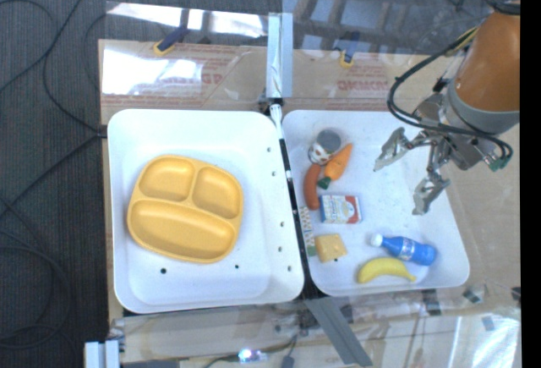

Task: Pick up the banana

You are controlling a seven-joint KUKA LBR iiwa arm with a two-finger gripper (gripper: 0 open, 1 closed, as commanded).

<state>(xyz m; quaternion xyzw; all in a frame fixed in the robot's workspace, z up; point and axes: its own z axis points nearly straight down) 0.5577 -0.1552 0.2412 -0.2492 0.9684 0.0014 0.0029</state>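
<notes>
Yellow banana (pixel 386 271) beside blue bottle (pixel 407 249)

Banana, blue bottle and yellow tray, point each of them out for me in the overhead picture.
banana (pixel 386 271), camera view, middle of its curved body.
blue bottle (pixel 409 250), camera view, middle of its blue body.
yellow tray (pixel 185 207), camera view, ridge between its compartments.

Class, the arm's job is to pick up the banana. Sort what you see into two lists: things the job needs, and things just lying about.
Needed:
curved yellow banana
two-finger metal gripper, open
right white bin

Lying about:
blue plastic bottle
orange toy carrot
small red-and-white carton
yellow block
yellow divided tray
</notes>
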